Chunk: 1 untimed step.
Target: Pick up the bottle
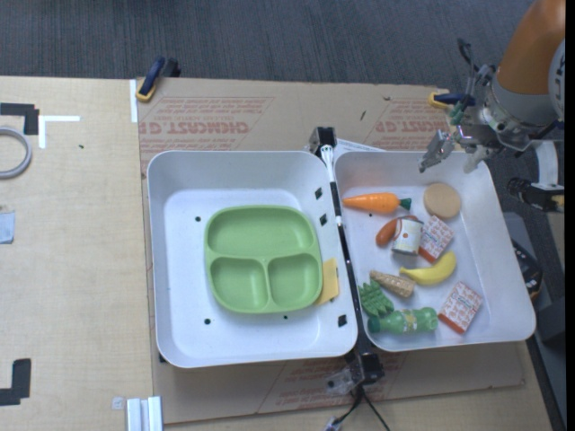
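The bottle (406, 321) is green and lies on its side near the front edge of the right bin (503, 241), between a green leafy toy (375, 297) and a red-and-white box (461, 307). My gripper (452, 157) hangs over the bin's far rim, well behind the bottle. Its fingers (431, 157) are spread open, and nothing is between them.
The right bin also holds a carrot (372, 203), a round tan cookie (442, 200), a small can (407, 237), a banana (431, 269), a second box (437, 238) and a cracker wedge (392, 283). A green divided plate (264, 257) sits in the left bin (175, 241).
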Motion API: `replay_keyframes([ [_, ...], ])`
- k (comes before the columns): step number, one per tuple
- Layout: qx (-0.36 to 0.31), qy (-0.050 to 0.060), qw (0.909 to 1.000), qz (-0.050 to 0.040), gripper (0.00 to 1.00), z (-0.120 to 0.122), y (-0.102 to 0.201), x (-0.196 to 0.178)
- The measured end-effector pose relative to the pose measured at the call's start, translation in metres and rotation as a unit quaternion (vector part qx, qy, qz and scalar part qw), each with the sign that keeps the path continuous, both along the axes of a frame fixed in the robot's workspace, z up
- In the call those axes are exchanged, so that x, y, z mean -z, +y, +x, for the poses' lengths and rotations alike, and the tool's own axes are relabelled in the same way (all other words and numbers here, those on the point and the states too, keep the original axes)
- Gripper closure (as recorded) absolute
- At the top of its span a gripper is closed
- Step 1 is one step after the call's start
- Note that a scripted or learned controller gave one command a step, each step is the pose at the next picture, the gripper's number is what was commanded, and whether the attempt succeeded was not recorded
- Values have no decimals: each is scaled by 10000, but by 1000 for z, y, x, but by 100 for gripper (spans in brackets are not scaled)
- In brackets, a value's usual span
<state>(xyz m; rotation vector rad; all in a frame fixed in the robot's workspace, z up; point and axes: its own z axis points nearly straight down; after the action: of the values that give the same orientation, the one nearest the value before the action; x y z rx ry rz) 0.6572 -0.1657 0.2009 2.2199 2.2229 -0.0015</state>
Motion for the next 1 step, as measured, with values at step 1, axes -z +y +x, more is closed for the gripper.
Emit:
replay_keyframes([
  [1,-16,-2,10000,-7,100,0,0,-10],
])
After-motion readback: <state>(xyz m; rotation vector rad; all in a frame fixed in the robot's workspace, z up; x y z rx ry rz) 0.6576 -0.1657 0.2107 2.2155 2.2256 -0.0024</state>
